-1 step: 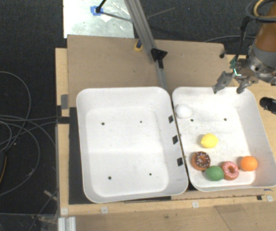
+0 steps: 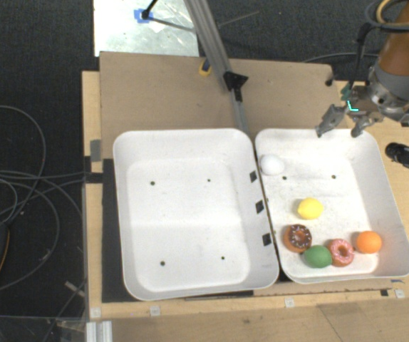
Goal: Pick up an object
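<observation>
While your arm (image 2: 404, 48) hangs over the right bin's (image 2: 393, 212) far edge, its gripper (image 2: 343, 125) points down, fingers spread apart, grasping nothing.

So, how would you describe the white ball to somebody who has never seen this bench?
Look at the right bin, the one holding all the small objects. The white ball sits alone in its far left corner, beside the divide between the bins. Every other object is coloured and lies nearer the front.
</observation>
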Controlling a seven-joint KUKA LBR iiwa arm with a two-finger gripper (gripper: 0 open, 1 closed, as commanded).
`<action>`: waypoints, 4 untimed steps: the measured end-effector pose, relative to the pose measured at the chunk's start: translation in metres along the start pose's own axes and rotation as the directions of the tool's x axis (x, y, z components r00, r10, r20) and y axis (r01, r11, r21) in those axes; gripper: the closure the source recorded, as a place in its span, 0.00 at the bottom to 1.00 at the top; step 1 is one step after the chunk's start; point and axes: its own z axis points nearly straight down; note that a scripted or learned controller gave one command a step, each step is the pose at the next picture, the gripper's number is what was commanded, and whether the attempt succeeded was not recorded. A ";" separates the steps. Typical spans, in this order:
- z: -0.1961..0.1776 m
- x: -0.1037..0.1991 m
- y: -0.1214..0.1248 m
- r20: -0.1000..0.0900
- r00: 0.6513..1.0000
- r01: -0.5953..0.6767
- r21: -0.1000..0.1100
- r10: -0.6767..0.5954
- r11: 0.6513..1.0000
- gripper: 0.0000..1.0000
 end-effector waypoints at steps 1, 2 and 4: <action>0.059 -0.007 -0.003 -0.001 1.000 -0.006 0.004 0.006 1.000 0.00; 0.121 -0.004 -0.007 -0.002 1.000 -0.005 0.005 0.005 1.000 0.00; 0.116 -0.003 -0.005 0.001 1.000 -0.002 -0.005 0.002 1.000 1.00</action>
